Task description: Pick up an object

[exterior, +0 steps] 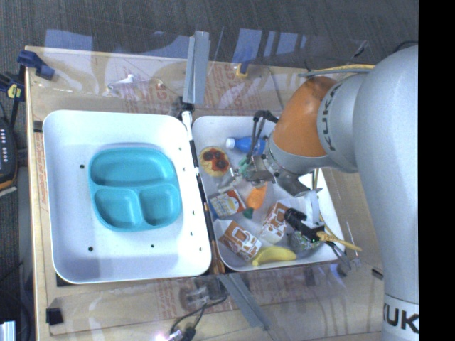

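The right bin (206,130) holds a heap of small things. Among them are a blue bottle with a white cap (239,143), a round yellow and red toy food piece (215,160), an orange block (257,195), a small printed packet (225,204), two brown and white packets (240,240) (275,222) and a yellow banana (274,255). My gripper (247,169) hangs low over the middle of this bin, just right of the round piece and above the orange block. The wrist hides the bin's back right part.
The left bin (64,133) holds a teal divided tray (134,187) in its middle. The grey arm with its orange band (306,123) covers the right side of the bench. A wall separates the two bins (195,183).
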You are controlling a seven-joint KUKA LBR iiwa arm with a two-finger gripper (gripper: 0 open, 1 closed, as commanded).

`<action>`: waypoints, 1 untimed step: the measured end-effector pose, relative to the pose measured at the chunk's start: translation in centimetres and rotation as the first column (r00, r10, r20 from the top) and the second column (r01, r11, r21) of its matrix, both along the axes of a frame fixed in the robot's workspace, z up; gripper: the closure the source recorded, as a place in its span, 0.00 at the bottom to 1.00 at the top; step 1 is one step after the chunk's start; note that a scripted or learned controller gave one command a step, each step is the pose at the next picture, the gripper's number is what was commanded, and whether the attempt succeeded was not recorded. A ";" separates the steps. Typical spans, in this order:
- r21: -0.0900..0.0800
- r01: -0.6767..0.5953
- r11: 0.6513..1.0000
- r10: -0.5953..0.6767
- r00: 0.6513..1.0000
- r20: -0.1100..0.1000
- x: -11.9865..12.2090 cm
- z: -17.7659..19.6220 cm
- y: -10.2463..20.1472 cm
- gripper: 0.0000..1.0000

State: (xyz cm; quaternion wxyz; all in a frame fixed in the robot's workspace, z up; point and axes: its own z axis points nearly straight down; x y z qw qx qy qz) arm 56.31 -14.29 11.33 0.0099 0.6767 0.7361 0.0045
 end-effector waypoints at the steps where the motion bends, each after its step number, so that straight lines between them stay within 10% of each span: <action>1: 0.004 -0.108 0.994 0.108 0.994 0.002 0.2 -0.9 -3.5 0.00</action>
